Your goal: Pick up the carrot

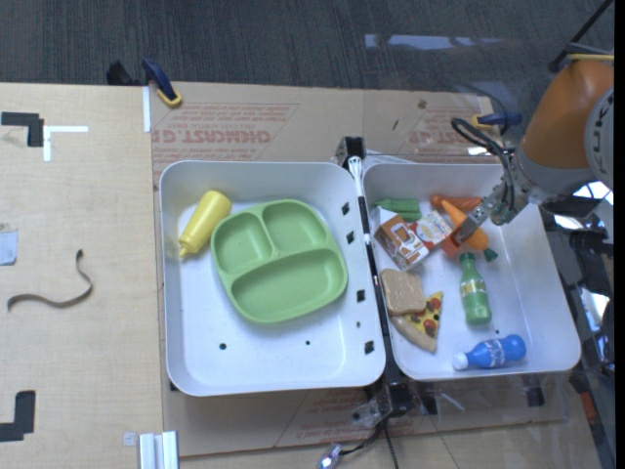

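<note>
Nearest you, the blue bottle (491, 352) lies in the right bin (547, 291). Farther back, the gripper (476, 225) sits at the carrot (457, 211); you cannot tell its fingers' state.

Robotics lab: clamped cardboard bench (254, 125), white bins (176, 291), carpet.

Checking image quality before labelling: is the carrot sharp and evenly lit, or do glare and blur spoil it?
Camera view: the carrot is soft but legible; the tool over it looks slightly blurred; the right bin is bright without hiding toys; a light streak of glare marks the floor.
</note>
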Controlling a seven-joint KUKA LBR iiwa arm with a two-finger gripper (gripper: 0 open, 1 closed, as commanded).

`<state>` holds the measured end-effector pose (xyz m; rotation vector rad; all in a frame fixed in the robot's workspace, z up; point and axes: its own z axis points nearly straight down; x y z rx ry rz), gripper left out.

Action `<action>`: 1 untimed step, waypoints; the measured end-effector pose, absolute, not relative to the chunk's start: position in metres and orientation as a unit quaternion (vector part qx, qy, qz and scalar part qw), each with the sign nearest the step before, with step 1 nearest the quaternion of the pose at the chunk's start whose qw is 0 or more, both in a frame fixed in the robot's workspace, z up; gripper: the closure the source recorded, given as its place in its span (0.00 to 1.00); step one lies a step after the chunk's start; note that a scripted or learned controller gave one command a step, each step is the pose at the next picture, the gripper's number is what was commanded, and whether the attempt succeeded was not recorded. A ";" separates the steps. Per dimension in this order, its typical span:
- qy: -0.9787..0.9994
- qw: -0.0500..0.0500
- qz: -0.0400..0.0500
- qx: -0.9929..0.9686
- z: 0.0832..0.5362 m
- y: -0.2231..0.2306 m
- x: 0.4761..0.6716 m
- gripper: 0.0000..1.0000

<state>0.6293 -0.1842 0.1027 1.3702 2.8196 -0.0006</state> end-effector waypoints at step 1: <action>0.850 0.001 0.000 0.527 0.186 -0.147 0.615 1.00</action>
